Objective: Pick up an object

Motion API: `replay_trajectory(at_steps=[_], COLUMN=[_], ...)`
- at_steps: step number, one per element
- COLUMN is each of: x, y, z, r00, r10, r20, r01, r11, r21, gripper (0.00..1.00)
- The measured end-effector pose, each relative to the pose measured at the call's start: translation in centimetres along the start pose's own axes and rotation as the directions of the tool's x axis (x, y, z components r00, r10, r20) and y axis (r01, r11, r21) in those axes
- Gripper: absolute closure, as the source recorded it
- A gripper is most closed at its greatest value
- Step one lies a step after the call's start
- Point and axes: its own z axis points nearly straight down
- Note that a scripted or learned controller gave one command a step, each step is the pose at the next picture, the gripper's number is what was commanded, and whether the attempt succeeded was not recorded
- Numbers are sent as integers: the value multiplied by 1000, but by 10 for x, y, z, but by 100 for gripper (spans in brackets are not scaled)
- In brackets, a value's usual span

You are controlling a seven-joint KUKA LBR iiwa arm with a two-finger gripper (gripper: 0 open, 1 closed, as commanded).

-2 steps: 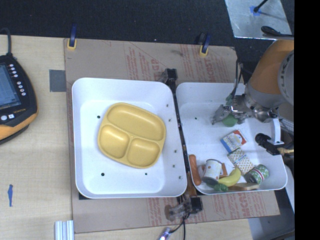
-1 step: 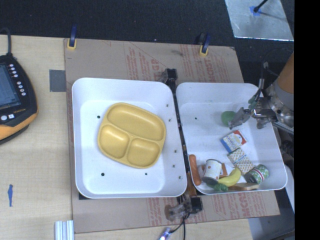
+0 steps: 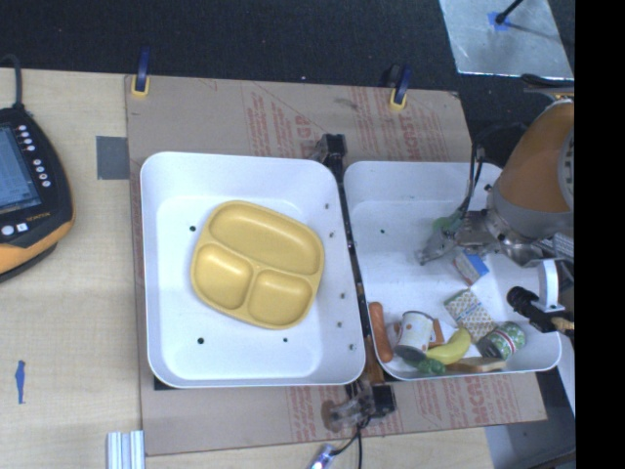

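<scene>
Gripper (image 3: 441,242) hung low in right bin (image 3: 391,189) – can't tell its grip. Banana (image 3: 451,348), cup (image 3: 414,331), can (image 3: 502,341) lay at bin's near edge; yellow tray (image 3: 258,263) in left bin (image 3: 166,262).

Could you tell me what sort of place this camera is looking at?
Most likely a robotics lab bench set up for grasping trials. Two shallow white plastic bins sit on brown cardboard sheet clamped to the wooden bench, a black and orange handheld control pendant lies alongside, and a grey and orange robot arm reaches in.
</scene>
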Motion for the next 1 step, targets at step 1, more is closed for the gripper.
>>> replay_trajectory(at_steps=[1], x=[0], y=[-2], z=[-8], r00=[1000], r10=[0], r20=[-1], r01=[0], r11=[1000], r21=[6], gripper=[100])
